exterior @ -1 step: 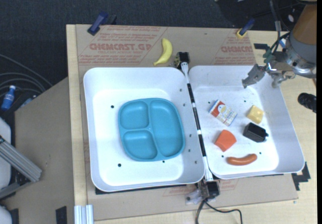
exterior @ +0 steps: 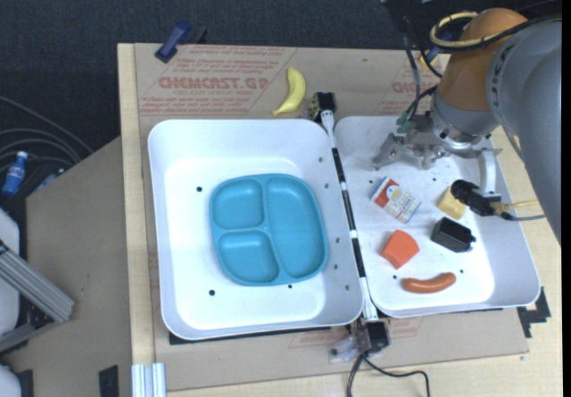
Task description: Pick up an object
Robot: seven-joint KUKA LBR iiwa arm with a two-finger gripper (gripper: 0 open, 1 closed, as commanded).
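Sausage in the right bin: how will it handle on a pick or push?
The sausage is long, round and slightly curved, so a side push would probably roll or spin it on the smooth right bin floor. Its skin looks smooth, perhaps slippery. It lies apart from the orange block, so a crosswise mid-length grasp seems feasible.

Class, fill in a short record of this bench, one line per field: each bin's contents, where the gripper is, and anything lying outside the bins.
left bin: blue divided plate
right bin: small carton, orange block, sausage, black block, yellow block
gripper: at the right bin's far end, apart from the small carton
outside bins: banana on the bench, behind the left bin
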